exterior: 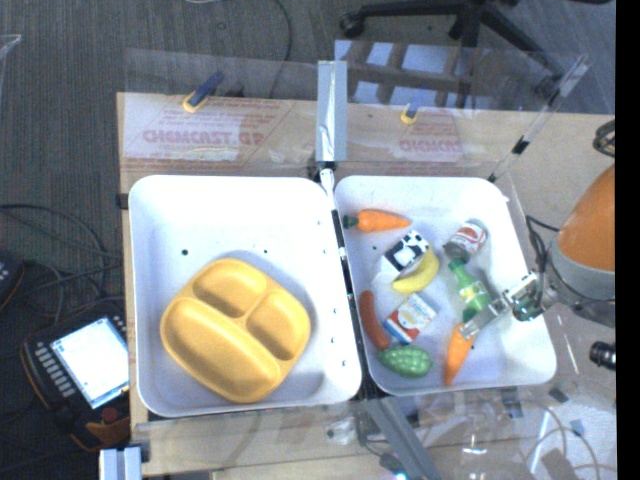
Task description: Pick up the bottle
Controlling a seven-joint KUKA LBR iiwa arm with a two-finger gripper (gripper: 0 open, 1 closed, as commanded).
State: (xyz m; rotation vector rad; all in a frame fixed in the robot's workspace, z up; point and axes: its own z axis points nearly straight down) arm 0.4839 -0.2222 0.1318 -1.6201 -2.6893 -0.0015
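Observation:
The bottle is small, green and clear, and lies in the right bin, right of its centre, below a silver can. My gripper hangs low over the bin's right side, just beside the bottle's lower right end. It reaches in from the grey arm with its orange band at the right edge. I cannot tell whether it touches the bottle.
Packed around the bottle are a banana, a checkered box, a small carton, a sausage, a green lumpy item and two carrots. The left bin holds a yellow divided tray.

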